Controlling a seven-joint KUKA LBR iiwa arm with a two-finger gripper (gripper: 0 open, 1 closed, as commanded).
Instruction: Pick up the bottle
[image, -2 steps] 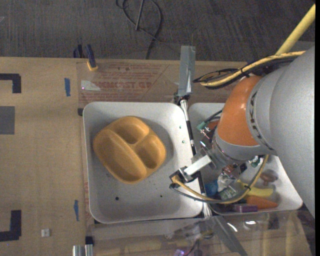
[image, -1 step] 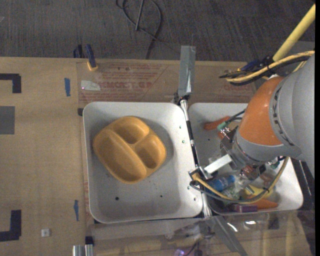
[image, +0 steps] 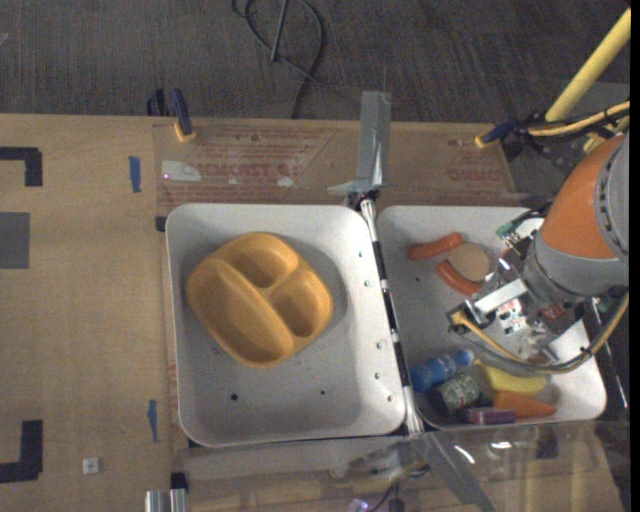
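Note:
A small blue bottle (image: 438, 369) lies on its side near the front left corner of the right bin (image: 425, 300). It touches a dark green can (image: 460, 391) just in front of it. My gripper (image: 503, 322) hangs over the middle of the right bin, up and to the right of the bottle and apart from it. The grey wrist with its orange band (image: 580, 225) reaches in from the right, and cables loop beneath it.
The left bin (image: 190, 400) holds a yellow divided plate (image: 258, 297). In the right bin, two orange sausages (image: 436, 247) and a tan round piece (image: 468, 263) lie at the back. A yellow banana (image: 515, 381), an orange carrot (image: 525, 405) and a purple item (image: 488, 416) crowd the front edge.

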